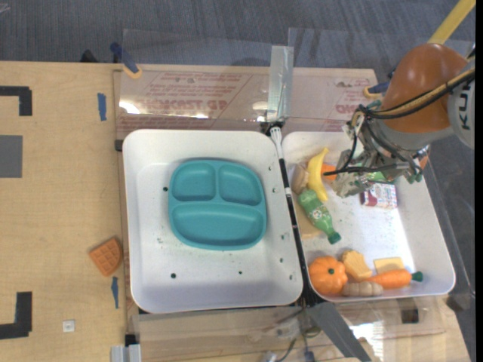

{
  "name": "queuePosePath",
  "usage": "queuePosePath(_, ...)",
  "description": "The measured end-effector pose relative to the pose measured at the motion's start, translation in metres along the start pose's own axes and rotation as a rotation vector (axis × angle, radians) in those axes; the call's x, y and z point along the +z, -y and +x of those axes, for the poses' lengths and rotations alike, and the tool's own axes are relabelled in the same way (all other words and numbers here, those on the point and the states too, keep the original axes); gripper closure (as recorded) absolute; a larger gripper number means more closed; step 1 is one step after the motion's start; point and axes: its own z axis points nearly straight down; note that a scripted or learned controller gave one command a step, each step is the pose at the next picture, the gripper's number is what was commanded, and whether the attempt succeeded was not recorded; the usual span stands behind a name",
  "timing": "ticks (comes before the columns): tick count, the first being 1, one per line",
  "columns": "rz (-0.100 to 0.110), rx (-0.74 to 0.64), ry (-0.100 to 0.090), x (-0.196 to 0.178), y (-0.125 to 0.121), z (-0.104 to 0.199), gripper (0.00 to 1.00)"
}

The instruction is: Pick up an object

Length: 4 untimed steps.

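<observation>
Over right bin (441, 236): gripper (367, 178) near banana (319, 173), small carton (379, 195); grip state indiscernible. Advice: centre on one item, descend straight, avoid neighbours.

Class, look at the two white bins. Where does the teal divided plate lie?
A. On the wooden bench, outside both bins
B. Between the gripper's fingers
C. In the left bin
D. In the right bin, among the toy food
C: the teal divided plate lies flat in the middle of the left bin, while the banana, pumpkin and carrot sit in the right bin.
</observation>
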Motion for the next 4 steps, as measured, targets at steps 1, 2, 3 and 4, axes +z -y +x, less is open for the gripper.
queuePosePath(1,-0.001,0.0,-0.001,0.001,0.0,0.0,0.0)
queuePosePath(2,-0.004,0.026,-0.008,0.025,0.003,0.006,0.0)
queuePosePath(3,0.002,0.024,0.008,0.01,0.003,0.001,1.0)
queuePosePath(4,0.0,0.024,0.004,0.011,0.003,0.002,0.0)
